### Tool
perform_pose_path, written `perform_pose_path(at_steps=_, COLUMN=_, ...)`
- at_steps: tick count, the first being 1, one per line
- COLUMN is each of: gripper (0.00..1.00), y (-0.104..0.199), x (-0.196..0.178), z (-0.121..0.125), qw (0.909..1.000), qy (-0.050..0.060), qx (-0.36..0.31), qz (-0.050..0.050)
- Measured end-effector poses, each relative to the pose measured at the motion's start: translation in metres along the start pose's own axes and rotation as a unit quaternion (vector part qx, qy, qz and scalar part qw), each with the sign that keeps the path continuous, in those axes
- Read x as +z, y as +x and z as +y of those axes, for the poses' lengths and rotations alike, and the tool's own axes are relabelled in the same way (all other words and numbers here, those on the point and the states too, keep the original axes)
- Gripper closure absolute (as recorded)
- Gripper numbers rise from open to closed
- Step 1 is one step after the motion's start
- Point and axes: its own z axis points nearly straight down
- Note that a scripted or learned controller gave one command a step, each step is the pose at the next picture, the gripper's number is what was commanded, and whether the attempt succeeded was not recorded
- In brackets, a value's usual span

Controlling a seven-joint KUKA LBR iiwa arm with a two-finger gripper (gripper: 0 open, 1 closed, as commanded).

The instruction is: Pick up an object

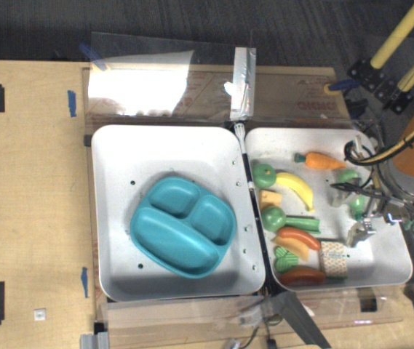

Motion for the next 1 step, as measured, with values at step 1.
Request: perform_pose_path(at_steps=1, gripper=0.0, y=0.0064, x=-0.0063, z=0.0043, qw=0.9836, qy=-0.001, qx=-0.18, qz=0.001)
